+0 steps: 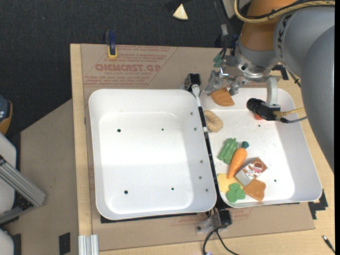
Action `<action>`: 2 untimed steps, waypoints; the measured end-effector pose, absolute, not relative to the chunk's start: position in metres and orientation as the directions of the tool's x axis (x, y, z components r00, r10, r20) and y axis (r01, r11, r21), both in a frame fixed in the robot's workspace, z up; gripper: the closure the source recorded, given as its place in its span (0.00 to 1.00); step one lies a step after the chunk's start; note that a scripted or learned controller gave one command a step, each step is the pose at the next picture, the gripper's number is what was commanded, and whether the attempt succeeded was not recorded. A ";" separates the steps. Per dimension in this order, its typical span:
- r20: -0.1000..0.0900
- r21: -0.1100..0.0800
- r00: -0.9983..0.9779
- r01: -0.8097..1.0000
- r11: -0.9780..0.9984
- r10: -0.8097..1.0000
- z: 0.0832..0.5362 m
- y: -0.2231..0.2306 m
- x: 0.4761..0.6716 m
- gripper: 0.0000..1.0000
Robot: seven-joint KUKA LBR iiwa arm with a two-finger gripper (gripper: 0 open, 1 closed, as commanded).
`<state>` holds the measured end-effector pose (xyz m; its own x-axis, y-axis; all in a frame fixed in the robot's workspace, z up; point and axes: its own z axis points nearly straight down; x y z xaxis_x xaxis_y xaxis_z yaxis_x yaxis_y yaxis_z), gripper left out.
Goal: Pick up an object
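The desk [79, 142] carries a brown sheet [133, 62] printed with red lettering, held at its far edge by a blue clamp [111, 42]. Two white bins sit side by side on it: the left bin [95, 142] and the right bin [289, 147], their adjoining walls touching.

The arm [311, 41] enters from the right and reaches over the far end of the right bin. The end effector [226, 85] is positioned low over that bin's far left corner. Whether it is open or closed cannot be determined at this angle, and no grasp can be confirmed.

An orange wedge [222, 98] lies directly at the end effector's near side, at or just beside its tip; contact cannot be verified. A beige lump [213, 122] rests near the wedge, against the bin's left wall.

The remaining items are grouped in the near left part of the right bin:
- a green bundle [228, 149] beside a carrot [237, 162], the two touching;
- a brown and red packet [253, 170] just right of the carrot;
- an orange toast-shaped piece [255, 190], a green leafy piece [236, 194] and a yellow piece [222, 181] close together by the near wall.

A pale triangular scrap [180, 12] lies on the dark floor beyond the desk.
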<state>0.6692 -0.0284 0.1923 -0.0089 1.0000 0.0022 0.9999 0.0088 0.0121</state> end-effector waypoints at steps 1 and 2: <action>0.003 0.000 -0.007 1.000 0.007 1.000 0.217 0.039 0.641 1.00; -0.002 0.005 0.003 1.000 -0.003 1.000 0.224 -0.008 0.668 1.00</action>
<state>0.6677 -0.0080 0.2238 0.0032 1.0000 -0.0025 1.0000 -0.0032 0.0049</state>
